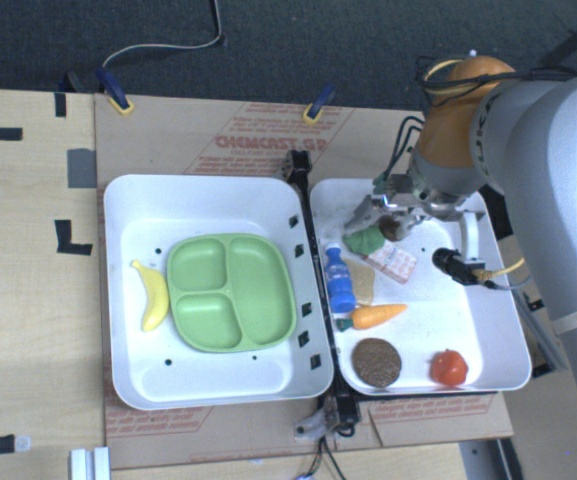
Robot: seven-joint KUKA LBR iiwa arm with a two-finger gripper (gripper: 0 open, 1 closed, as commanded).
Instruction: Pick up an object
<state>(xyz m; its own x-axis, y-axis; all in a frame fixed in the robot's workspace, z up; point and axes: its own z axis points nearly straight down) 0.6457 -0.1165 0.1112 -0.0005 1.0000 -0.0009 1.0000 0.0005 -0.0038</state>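
Note:
My gripper point(381, 218) hangs low over the back left part of the right bin point(488, 328), under the orange wrist band. Just below it and touching or nearly touching lies a green object point(364, 240). Beside that sits a pink and white packet point(394, 262). A blue bottle point(339, 284) lies along the bin's left wall, with a tan piece point(364, 286) next to it. Nearer the front are an orange carrot point(378, 315), a brown round disc point(376, 361) and a red tomato point(449, 367).
The left bin point(128, 208) holds a green divided plate point(233, 291) and a yellow banana point(153, 295) on its left side. A black divider point(308, 258) runs between the bins. The grey arm covers the right bin's back right corner, with a black fitting point(456, 265) hanging over it.

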